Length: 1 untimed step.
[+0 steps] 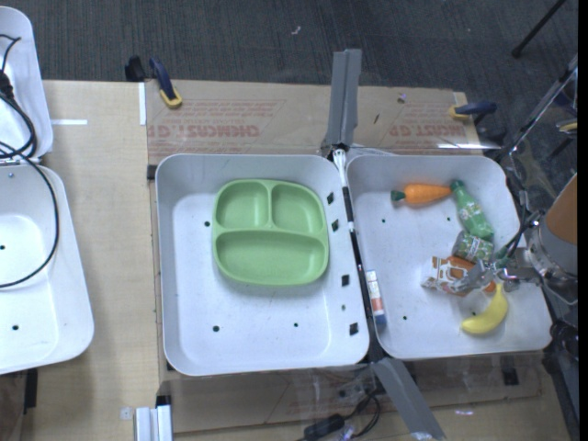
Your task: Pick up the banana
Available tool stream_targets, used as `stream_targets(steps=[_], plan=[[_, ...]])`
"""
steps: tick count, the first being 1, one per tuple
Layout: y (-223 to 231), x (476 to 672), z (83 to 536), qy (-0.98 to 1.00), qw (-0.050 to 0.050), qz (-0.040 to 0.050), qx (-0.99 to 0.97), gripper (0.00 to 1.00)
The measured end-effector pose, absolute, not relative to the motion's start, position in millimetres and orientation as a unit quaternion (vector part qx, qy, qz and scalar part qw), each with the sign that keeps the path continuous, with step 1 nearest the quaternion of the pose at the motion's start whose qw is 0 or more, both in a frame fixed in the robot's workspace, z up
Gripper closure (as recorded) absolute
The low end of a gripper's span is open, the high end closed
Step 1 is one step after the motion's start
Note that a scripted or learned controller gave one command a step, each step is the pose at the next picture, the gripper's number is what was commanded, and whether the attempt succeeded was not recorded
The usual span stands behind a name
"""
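Gripper (491,277) low in right-hand shallow white bin (404,324), finger spread indeterminate amid clutter: curved yellow banana (487,314) lies just below the fingers, crumpled orange-white wrapper (447,274) at their left, green plastic bottle (472,220) above, orange carrot (424,194) beyond.

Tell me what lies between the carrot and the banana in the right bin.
In the camera view, a green bottle and crumpled wrappers lie between the carrot and the banana.

I see the banana (486,314) crowded above by the pincer (489,278) and crumpled packet (450,275); bin floor to its left lies open.
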<state>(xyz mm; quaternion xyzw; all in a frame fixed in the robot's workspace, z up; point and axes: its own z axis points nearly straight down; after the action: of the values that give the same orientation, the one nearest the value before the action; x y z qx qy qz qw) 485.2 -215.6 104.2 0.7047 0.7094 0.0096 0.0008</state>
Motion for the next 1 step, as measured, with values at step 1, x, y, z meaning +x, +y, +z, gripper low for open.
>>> stream_targets(steps=[1], plan=[[-215.8, 485.3, 104.2, 0.713, 0.001, 0.0096, 0.701, 0.00]])
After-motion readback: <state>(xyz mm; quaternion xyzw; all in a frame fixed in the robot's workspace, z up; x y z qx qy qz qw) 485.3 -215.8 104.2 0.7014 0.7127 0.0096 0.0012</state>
